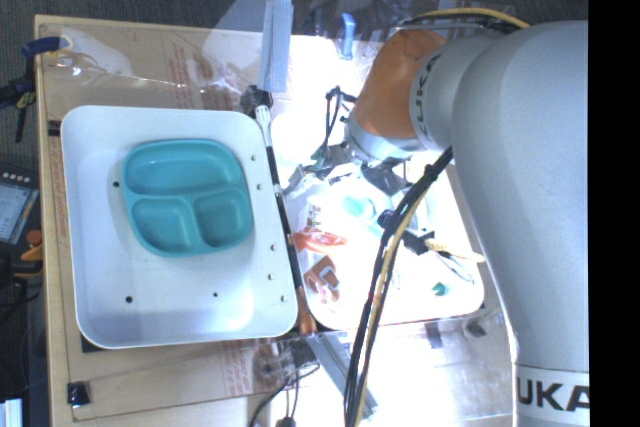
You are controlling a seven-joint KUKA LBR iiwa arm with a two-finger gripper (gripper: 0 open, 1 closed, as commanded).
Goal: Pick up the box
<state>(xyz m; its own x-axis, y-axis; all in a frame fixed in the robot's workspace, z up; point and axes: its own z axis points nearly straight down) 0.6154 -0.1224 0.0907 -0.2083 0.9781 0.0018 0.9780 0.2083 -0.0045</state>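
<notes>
The grey arm with its orange band (395, 90) reaches in from the right and hangs over the brightly lit right bin (400, 315). My gripper (335, 165) points down at the bin's upper left part, mostly lost in glare and cables. A small orange and white box-like item (322, 277) lies near the bin's lower left edge, below and apart from the gripper. A flat red item (320, 240) lies just above it.
The left bin (90, 305) holds a teal divided plate (187, 193). In the right bin lie a teal item (355, 207) and a small teal piece (438, 289). A black cable (385, 265) hangs across the right bin. The arm's body covers the bin's right side.
</notes>
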